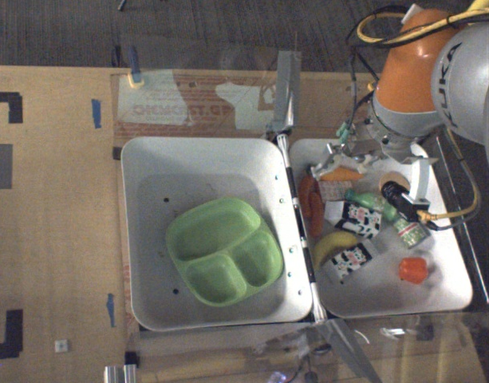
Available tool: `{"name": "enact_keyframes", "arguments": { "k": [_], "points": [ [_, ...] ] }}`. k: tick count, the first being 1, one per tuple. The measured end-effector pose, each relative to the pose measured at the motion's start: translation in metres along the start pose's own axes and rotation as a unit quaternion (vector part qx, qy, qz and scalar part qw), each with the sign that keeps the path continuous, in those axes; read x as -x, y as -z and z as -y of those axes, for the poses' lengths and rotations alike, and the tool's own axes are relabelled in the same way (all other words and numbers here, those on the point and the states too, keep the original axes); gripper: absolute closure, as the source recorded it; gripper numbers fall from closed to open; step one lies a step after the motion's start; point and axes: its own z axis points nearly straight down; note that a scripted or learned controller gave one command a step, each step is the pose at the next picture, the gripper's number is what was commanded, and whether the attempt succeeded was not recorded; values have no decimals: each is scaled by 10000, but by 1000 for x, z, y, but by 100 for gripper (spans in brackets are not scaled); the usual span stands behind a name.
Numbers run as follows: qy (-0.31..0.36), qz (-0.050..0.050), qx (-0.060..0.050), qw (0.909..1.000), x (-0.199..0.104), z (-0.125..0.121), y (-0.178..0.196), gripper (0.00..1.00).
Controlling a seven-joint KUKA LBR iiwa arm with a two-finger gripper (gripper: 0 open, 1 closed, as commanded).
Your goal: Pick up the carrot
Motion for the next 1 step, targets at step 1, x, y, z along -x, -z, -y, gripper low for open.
{"name": "enact_keyframes", "arguments": {
  "k": [1],
  "points": [
    [425,37,49,9991,54,-19,-95,0]
  ]
}}
